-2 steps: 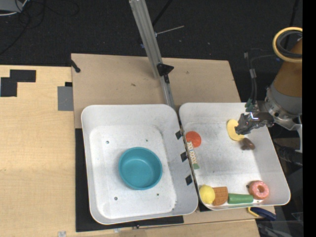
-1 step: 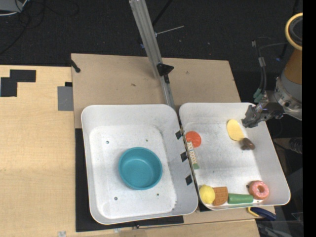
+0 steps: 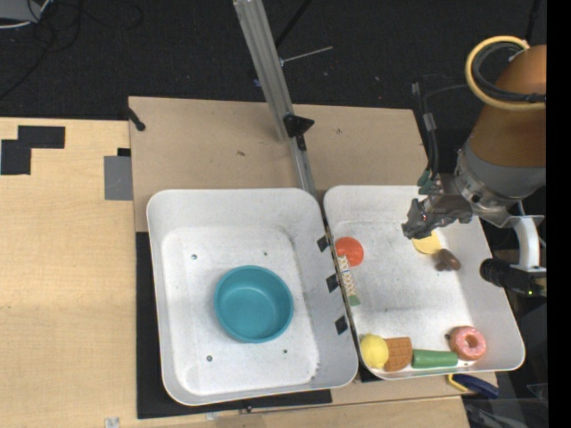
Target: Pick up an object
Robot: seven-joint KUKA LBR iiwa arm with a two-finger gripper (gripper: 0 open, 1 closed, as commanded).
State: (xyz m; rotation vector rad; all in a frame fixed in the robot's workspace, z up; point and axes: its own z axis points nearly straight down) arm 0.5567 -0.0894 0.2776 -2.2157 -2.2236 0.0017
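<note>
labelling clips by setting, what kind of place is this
Probably a robotics lab: a bench with two white bins, toy food such as a pink donut, loose cables on the dark floor.

I'm looking into a robotics lab: beside the left bin point(image 3: 169, 239) sits its twin, behind it an aluminium rail point(image 3: 268, 61) and loose cables point(image 3: 53, 7).

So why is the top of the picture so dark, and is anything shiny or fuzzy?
Camera view: light falls on the bench, so the two white bins look bright, while the floor behind stays nearly black. The teal bowl casts a soft shadow in the left bin. The gripper is dark and a little fuzzy, with a shadow under it.
</note>
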